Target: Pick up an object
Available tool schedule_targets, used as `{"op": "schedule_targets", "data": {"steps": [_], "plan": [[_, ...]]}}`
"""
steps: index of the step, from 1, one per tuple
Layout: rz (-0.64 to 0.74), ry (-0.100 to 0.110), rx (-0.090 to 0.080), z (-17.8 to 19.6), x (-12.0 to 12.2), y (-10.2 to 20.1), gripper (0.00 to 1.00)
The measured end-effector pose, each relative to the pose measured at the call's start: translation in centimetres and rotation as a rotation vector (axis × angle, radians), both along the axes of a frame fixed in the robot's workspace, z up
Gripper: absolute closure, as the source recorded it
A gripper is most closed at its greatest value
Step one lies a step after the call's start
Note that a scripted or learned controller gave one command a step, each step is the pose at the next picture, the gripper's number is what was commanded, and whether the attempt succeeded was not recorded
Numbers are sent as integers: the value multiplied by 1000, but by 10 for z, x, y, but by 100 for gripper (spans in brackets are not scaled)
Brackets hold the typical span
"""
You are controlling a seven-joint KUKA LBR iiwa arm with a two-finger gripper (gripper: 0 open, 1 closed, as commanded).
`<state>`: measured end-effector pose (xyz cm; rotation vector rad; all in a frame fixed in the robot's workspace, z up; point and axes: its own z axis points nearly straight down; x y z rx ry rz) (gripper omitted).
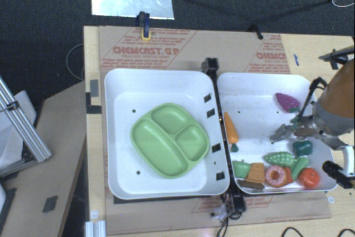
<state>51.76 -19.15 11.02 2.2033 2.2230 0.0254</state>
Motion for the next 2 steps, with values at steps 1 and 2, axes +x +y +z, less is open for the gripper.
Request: {"op": "schedule_targets", "data": {"steps": [1, 2], "plan": [[-1, 6, -3, 8, -2, -2, 100], [-5, 13, -6, 71, 1, -7, 100]]}}
